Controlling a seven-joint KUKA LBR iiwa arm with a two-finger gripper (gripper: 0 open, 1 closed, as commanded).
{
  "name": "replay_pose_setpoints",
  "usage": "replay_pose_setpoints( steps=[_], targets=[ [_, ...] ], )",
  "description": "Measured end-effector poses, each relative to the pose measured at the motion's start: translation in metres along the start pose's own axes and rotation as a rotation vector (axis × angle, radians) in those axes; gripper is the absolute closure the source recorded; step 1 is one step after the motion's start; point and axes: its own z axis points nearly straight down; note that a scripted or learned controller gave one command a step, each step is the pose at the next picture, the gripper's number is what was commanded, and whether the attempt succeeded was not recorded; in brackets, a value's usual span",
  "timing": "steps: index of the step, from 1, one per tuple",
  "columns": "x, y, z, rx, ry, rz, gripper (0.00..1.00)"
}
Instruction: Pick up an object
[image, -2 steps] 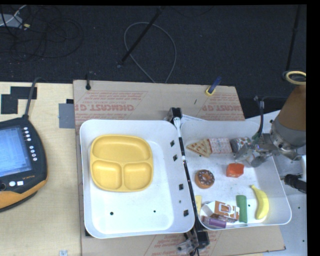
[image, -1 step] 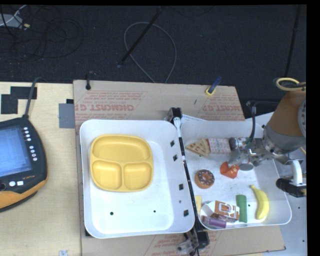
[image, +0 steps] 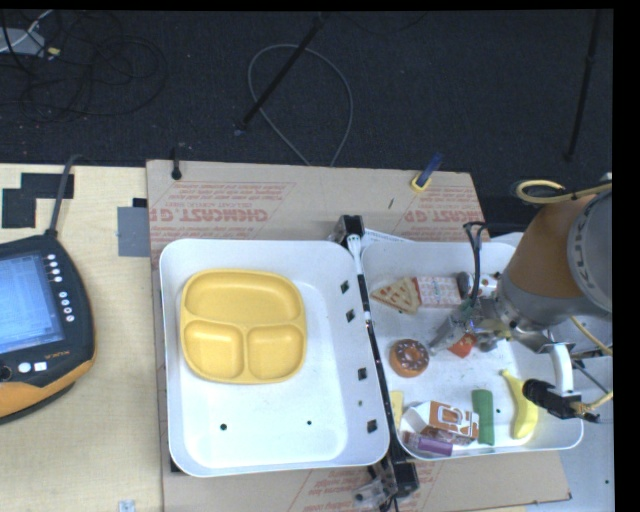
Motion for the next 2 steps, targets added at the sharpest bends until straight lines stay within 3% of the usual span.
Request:
replay_pose_setpoints(
  steps=[1, 2],
  targets=[
    [-0.008, 0.049, -0.001, -0.003, -0.004, 0.001, 0.00],
    [0.076, -0.018, -0.001, 0.003, 0.003, -0.003, 0.00]
  ],
)
